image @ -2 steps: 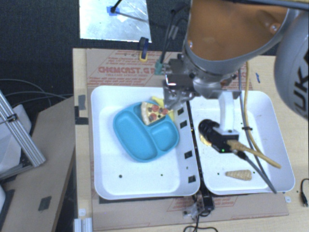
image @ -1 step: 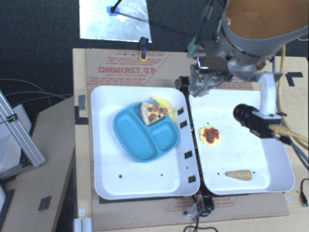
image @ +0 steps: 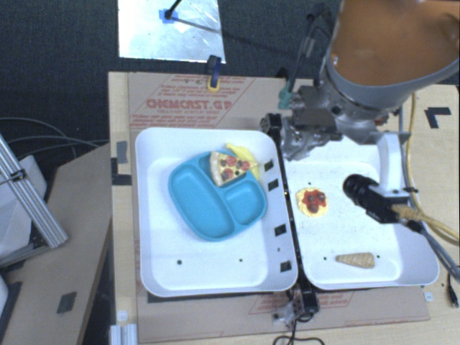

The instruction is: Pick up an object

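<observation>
- Currently, my gripper (image: 298, 144) sits at the far edge of the right bin (image: 402, 268), close to the divider between the two bins.
- Gripper state: I cannot tell how it stands, and I see no object in it.
- Candidate objects in the right bin: a small round tart (image: 313, 201) with red topping lies near the divider, below my gripper and apart from it; a cone (image: 356, 260) lies on its side near the bin's near edge.
- Candidate objects in the left bin (image: 158, 264): a blue tray (image: 208, 207) carries a pizza slice (image: 228, 167) on its far corner; a yellow piece (image: 243, 152) lies just behind the slice, touching or nearly touching it.
- A black cylinder (image: 368, 196) on a white bracket hangs over the right bin beside the tart; I treat it as part of my rig, not as a target.
- Step in hand, by my judgement: approach. No pick has been made; every object rests in a bin.
- Next move: the tart is the nearest target. I need to shift toward the near side, centre over it, then descend.
- Caution: the tart looks flat and low, so the grasp must go close to the bin floor. The divider stands near it and limits clearance on that side.
</observation>
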